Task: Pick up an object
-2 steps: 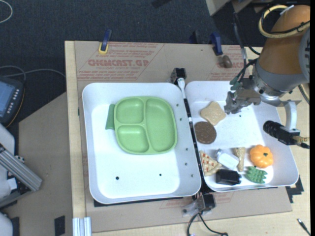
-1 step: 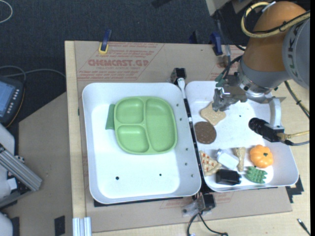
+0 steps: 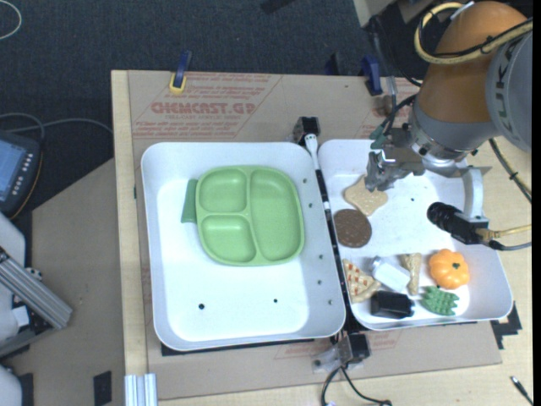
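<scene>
My gripper (image 3: pixel 379 174) hangs over the upper left part of the right bin (image 3: pixel 499 299), below the orange band of the arm. Its tip is right at the upper edge of a tan toast-shaped piece (image 3: pixel 364 200) lying on the bin floor; whether it touches the piece cannot be told. Just below that piece lies a round brown cookie (image 3: pixel 352 227). Along the bin's front lie a pizza slice (image 3: pixel 359 282), a small white block (image 3: pixel 390 275), a black block (image 3: pixel 390 304), a pale bone shape (image 3: pixel 412 269), an orange pumpkin (image 3: pixel 448 269) and a green leafy piece (image 3: pixel 439 300).
The left bin (image 3: pixel 169 252) holds a green divided plate (image 3: pixel 248 214) in its upper half. A black divider rail (image 3: pixel 322 194) runs between the two bins. A black cylinder with a cable (image 3: pixel 450 219) hangs off the arm over the right bin's right side.
</scene>
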